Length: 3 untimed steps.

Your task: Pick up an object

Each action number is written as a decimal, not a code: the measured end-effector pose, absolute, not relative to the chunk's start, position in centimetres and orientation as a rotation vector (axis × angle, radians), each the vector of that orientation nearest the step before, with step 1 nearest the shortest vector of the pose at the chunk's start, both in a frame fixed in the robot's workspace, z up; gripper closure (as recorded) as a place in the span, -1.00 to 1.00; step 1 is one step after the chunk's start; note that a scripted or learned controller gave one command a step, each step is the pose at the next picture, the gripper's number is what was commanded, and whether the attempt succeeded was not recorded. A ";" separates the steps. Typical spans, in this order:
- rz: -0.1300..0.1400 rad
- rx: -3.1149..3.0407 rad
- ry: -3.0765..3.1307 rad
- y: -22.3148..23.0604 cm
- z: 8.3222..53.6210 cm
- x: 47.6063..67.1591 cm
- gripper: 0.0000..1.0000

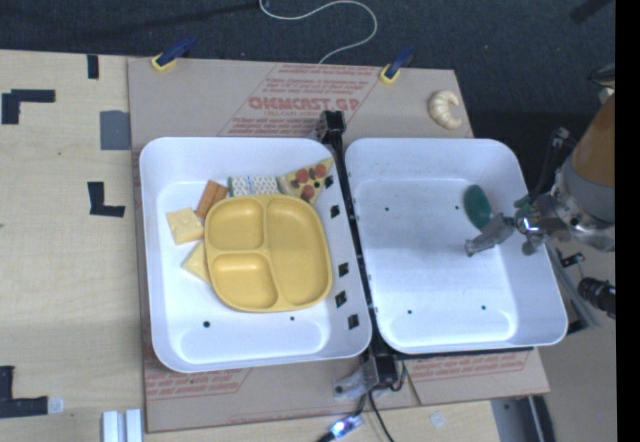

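A small dark green object [477, 204] lies in the right bin [440, 330], near its right wall. My gripper [492, 233] reaches in over that wall from the right and sits low, just below and beside the green object. I cannot see whether it touches the object. The left bin [250, 350] holds a yellow divided plate [268, 252], with flat tan and orange pieces [186, 225] along its left side and a patterned piece [308, 177] at its top edge.
A black divider [345, 230] runs between the two bins. A cream lump [447, 108] rests on the cardboard behind the right bin. A white cable [320, 15] loops across the dark floor at the back.
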<state>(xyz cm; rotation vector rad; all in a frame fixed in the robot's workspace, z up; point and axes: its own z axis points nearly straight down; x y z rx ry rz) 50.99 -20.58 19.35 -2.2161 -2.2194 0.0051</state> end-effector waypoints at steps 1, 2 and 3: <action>0.007 -2.217 -2.217 -21.2 13.5 50.2 -1.00; 0.002 -2.220 -2.223 -21.1 8.2 50.2 -1.00; 0.001 -2.222 -2.225 -21.2 9.6 50.3 1.00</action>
